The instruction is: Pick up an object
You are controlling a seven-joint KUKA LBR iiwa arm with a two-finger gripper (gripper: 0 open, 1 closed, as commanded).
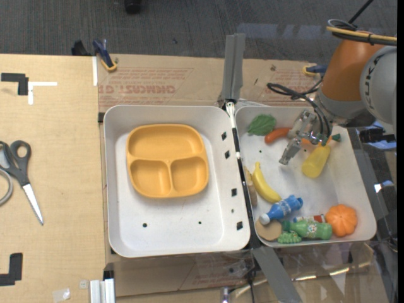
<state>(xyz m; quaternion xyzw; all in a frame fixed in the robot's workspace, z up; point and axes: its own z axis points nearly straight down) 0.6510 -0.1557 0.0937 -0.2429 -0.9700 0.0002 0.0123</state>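
Hand [297, 145] hovering open in upper right bin, beside yellow bottle [315, 161]; needs centering over bottle before closing.

Tabletop [50, 169] carried two white bins [113, 188] side by side, scissors [22, 175] at left, cardboard [158, 81] behind.

Robot lab: bench [50, 169], bins [113, 169], carpet [189, 11]
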